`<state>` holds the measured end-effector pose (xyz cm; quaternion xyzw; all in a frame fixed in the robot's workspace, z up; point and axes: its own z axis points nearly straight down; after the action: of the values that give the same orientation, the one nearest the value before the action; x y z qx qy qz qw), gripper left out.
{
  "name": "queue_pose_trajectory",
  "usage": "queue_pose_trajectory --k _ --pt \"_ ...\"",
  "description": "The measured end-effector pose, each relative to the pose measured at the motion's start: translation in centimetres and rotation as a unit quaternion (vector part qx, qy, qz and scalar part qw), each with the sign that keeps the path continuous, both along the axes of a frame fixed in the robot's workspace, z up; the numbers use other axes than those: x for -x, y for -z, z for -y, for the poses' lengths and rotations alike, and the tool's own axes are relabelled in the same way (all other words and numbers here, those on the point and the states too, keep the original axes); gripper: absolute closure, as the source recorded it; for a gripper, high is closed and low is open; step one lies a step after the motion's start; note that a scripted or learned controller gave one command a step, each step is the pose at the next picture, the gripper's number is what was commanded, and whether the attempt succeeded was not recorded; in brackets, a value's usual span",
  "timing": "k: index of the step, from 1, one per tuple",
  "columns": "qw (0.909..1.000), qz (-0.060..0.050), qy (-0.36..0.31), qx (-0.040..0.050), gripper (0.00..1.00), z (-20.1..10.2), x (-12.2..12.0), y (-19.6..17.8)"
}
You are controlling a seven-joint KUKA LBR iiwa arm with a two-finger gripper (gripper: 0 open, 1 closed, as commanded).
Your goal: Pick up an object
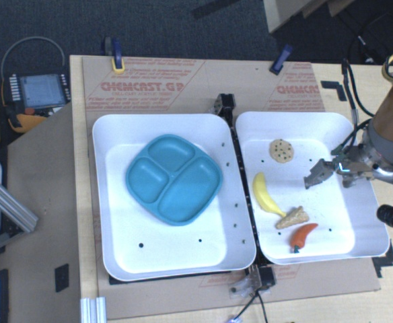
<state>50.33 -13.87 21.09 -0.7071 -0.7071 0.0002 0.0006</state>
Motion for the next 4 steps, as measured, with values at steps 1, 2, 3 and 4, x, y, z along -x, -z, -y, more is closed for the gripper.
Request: queue_pose_trajectory --k 1,2,3,4 --pt "1.0000 0.000 0.000 -0.0002 0.00 -0.8 -0.1 4.4" --pt "1.0000 -0.003 0.000 -0.0010 0.00 -1.2 0.4 9.6" --pt "1.0000 -0.001 0.000 -0.0005 0.00 -1.3 0.4 12.8" --pt "1.0000 0.001 0.000 0.0000 1.00 -1.3 0.3 11.6"
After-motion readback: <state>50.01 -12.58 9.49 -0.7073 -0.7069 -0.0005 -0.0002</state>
